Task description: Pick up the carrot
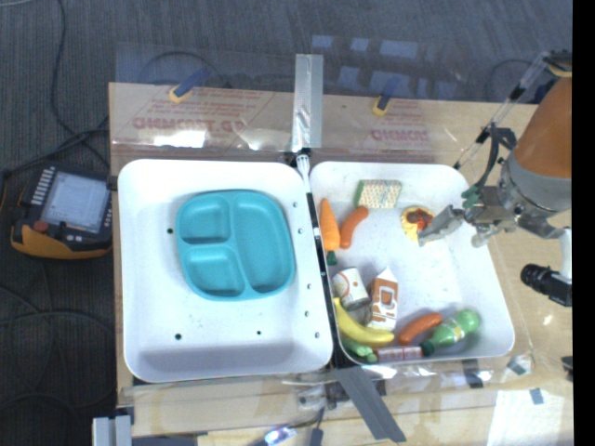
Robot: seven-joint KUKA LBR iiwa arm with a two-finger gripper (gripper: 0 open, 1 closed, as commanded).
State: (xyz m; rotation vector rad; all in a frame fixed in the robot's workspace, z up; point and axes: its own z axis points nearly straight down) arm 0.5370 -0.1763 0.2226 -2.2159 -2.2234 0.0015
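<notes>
The carrot (pixel 327 224) is a slim orange piece lying lengthwise against the left wall of the right bin (pixel 493 291), near the far end. A shorter orange piece (pixel 353 226) leans right beside it. My gripper (pixel 457 230) hangs over the right side of the same bin, well to the right of the carrot. Its fingers (pixel 435 229) are spread apart with nothing between them. A small yellow and orange toy (pixel 416 218) lies just left of the nearer finger.
The left bin (pixel 139 333) holds a blue divided plate (pixel 234 242). In the right bin are a pale cracker block (pixel 378 193), a small can (pixel 350 286), a carton (pixel 384 297), a banana (pixel 358 329), a reddish sausage shape (pixel 418 325) and a green vegetable (pixel 457 329).
</notes>
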